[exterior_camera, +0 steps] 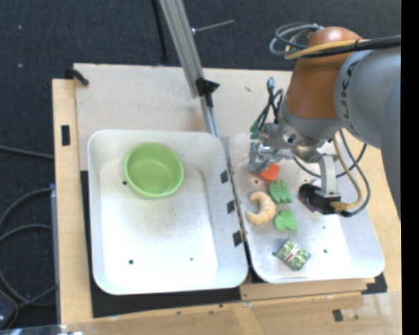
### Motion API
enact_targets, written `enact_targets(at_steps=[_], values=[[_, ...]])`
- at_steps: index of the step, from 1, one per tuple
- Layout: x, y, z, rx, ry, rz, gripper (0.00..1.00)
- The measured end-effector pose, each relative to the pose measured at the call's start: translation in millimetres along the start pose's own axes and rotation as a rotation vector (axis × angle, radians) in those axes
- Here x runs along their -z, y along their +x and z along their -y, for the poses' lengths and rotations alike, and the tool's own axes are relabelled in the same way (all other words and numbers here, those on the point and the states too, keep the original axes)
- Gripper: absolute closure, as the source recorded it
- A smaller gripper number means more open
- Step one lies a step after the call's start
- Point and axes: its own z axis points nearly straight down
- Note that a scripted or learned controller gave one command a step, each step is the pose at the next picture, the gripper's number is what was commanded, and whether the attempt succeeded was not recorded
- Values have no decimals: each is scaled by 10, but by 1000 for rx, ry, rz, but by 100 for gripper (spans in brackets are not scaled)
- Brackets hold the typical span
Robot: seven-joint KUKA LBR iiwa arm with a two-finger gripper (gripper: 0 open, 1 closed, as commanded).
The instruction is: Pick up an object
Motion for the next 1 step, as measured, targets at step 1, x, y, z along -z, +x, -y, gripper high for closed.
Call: enact_targets(at_steps=[1], values=[[18, 366, 224, -5, 1, 1, 100]])
